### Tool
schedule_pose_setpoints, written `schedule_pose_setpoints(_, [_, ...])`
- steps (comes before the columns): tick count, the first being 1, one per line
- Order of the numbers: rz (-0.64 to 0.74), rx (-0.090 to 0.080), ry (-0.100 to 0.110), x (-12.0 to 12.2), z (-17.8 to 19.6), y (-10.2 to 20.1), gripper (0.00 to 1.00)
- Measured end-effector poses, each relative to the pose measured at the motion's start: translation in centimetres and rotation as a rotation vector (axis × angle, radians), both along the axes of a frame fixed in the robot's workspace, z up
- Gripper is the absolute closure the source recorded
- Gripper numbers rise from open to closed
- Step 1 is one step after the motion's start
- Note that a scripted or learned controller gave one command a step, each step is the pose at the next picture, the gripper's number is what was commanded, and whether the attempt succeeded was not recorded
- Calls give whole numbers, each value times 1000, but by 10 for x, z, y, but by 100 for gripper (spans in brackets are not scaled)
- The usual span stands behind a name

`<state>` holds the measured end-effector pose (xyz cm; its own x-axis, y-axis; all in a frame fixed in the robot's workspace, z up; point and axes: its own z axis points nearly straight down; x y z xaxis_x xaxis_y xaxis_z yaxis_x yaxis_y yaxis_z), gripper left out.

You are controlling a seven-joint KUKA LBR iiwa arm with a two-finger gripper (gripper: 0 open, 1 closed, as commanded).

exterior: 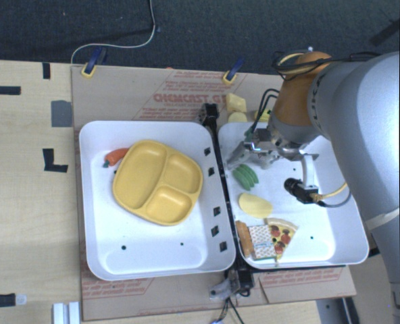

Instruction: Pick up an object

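Over the right bin I see my gripper hanging low, just above a green toy; whether it is apart or together I cannot tell. Nearer me lie a pale yellow piece and a pizza slice. Across the divider, a yellow divided plate partly covers an orange carrot in the left bin.

cardboard sheet under bins | blue clamps at top edge | white cable above
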<state>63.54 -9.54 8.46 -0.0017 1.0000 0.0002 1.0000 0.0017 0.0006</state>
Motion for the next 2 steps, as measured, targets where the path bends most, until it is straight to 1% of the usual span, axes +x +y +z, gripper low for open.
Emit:
schedule_pose_setpoints(1, [-2,-1,3,-8,6,1,0])
schedule_pose_setpoints(2, [-2,-1,0,-20,1,-13,0])
